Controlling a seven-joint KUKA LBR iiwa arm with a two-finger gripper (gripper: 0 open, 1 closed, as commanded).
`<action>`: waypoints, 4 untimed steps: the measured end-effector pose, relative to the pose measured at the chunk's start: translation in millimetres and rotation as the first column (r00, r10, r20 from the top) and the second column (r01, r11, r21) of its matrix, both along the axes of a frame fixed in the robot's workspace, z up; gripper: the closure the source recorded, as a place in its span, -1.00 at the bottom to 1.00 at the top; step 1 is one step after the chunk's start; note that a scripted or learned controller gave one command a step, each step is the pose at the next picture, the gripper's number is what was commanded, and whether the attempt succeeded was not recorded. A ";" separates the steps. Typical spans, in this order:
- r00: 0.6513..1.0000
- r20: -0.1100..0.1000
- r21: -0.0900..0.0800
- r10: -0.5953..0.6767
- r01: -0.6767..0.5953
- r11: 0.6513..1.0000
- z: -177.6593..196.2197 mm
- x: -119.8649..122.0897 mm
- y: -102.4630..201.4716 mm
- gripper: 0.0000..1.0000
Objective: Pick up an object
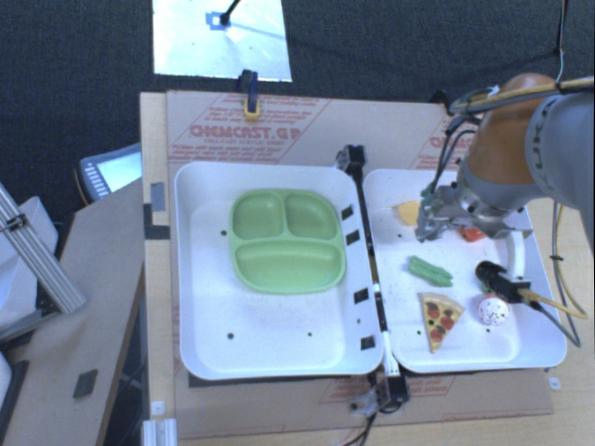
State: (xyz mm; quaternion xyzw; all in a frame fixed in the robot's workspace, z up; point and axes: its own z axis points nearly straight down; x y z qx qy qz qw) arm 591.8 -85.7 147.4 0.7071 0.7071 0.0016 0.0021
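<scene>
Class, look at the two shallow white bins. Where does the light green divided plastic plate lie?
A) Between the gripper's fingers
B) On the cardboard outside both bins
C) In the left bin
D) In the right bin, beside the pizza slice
C: the light green divided plastic plate lies flat in the left shallow white bin, apart from the toy pizza slice in the right bin.

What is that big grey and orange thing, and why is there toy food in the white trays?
That is a robot arm, seen by a camera fixed above the bench and looking down. It reaches in from the right. At its tip is a gripper with two fingers for grabbing things. It hangs low over the right bin, near a yellow piece. I can't tell if it is holding anything. That bin also has a green pod, a toy pizza slice, a speckled ball and something orange-red, half hidden by the arm. The left bin holds a green divided plate. The robot's job is to pick up one object.
</scene>
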 end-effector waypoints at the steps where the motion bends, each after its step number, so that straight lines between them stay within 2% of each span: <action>1: 1.000 0.003 0.000 0.004 -0.004 1.000 63.6 1.3 5.2 1.00; 2: 1.000 0.003 0.000 0.005 -0.005 1.000 118.1 3.1 5.0 1.00; 4: 1.000 -0.002 0.003 0.010 -0.010 1.000 115.8 23.2 99.8 1.00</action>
